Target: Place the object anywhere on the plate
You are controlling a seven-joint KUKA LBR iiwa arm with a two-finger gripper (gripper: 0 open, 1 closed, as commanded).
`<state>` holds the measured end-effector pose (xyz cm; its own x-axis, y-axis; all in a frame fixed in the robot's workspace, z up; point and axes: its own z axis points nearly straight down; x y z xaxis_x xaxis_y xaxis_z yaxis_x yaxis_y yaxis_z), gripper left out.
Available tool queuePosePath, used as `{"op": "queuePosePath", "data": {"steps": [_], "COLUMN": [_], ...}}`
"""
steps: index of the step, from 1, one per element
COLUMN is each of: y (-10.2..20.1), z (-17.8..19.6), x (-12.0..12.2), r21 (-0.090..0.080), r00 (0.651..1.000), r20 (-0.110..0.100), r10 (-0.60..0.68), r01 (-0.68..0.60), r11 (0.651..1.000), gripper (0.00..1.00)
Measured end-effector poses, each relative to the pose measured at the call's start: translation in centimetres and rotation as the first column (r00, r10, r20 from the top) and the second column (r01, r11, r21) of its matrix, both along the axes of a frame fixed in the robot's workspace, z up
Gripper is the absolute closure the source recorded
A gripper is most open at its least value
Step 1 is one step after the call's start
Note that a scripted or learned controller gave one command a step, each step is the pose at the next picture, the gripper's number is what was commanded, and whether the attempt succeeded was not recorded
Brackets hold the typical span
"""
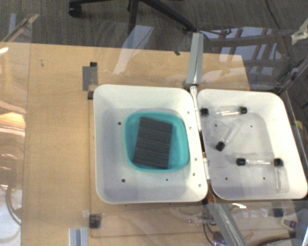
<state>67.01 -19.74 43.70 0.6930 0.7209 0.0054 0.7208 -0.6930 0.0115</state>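
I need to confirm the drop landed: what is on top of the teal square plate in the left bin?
A dark grey ribbed rectangular block lies on the teal square plate, inside its rim. The plate's centre beneath is covered.

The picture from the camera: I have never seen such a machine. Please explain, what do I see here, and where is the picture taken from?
One fixed camera looks down at a slant on a wooden bench with two shallow white bins. The left bin holds a teal plate, and a dark ribbed block already lies on that plate. The right bin holds several clear tubes with black caps, such as one near its front. A robot arm would reach in from the right side.
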Motion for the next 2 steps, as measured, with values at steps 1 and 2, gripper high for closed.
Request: {"op": "queuePosePath", "data": {"steps": [1, 2], "y": [-0.3, -0.7], "z": [-0.1, -0.1], "x": [-2.7, -5.8], "r21": [0.003, 0.005], "r00": [0.986, 0.944], "r20": [-0.002, -0.002], "r10": [-0.169, -0.329], "r01": [0.169, 0.329], "r11": [0.986, 0.944], "gripper": [0.0, 0.0]}}
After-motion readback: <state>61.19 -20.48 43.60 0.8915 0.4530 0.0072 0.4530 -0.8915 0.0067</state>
